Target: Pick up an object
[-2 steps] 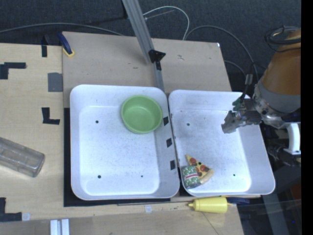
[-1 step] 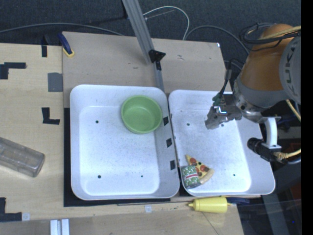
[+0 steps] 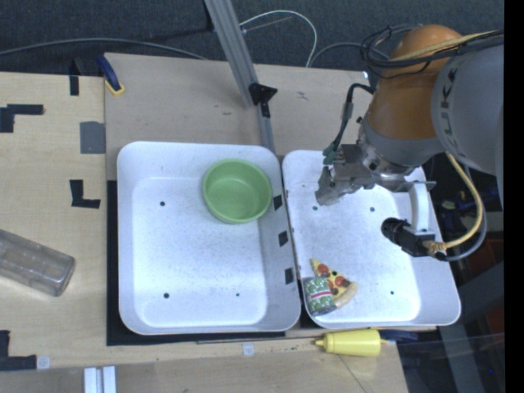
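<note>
The gripper hangs over the right bin's upper left corner — its tip too blurred to judge; the pizza-slice toy lies at that bin's lower left — well apart

End effector low over right bin, top-left corner.
Green bowl in left bin; pizza toy at right bin's bottom-left.

The wooden bench carries two white bins, a clear tumbler far from the gripper, a yellow bottle below it.
</note>
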You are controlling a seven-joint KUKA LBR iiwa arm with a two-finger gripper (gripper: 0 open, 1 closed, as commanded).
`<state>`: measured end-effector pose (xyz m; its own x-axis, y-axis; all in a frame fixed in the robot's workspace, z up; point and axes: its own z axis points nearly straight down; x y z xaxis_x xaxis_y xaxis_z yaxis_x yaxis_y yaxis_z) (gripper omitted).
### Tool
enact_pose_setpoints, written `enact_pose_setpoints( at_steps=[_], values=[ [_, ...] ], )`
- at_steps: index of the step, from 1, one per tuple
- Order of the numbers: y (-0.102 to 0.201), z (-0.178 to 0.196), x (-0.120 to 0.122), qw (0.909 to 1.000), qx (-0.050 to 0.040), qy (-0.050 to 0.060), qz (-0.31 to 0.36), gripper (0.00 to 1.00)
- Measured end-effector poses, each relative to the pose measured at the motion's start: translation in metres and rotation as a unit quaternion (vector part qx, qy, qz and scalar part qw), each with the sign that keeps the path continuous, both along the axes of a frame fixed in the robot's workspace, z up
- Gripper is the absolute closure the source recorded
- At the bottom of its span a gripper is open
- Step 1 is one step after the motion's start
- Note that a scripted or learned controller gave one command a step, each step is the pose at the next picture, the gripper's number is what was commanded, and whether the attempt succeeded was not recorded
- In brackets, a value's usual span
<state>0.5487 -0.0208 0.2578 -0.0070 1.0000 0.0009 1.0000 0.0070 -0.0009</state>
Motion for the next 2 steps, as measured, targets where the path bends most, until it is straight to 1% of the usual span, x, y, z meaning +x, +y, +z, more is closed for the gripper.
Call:
enact_pose_setpoints(
  at_steps=[1,2],
  values=[
    [0.057,-0.007,0.023,1.0000,-0.0001,0.000,0.000,1.00],
    [0.117,-0.017,0.032,1.0000,0.0000,0.001,0.000,1.00]
  ],
)
